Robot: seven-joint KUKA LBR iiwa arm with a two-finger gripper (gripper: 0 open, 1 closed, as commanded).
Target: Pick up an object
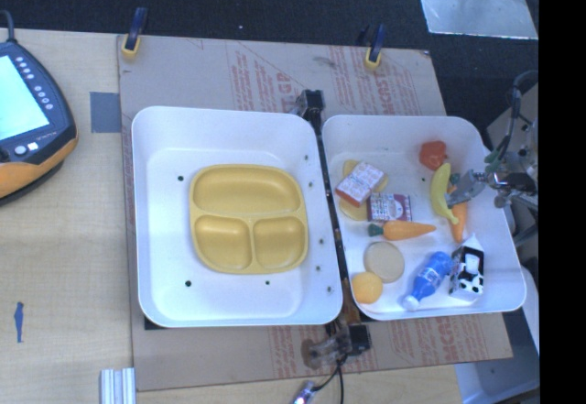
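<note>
Banana (441, 191) just left of the fingers (469, 183)

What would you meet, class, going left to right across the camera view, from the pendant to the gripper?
Pendant → yellow tray → carrot → blue bottle → gripper.

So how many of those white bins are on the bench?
2. The left shallow white plastic bin holds a yellow three-compartment tray. The right shallow white plastic bin, beside it, holds the small toy foods. None look hidden.
</note>
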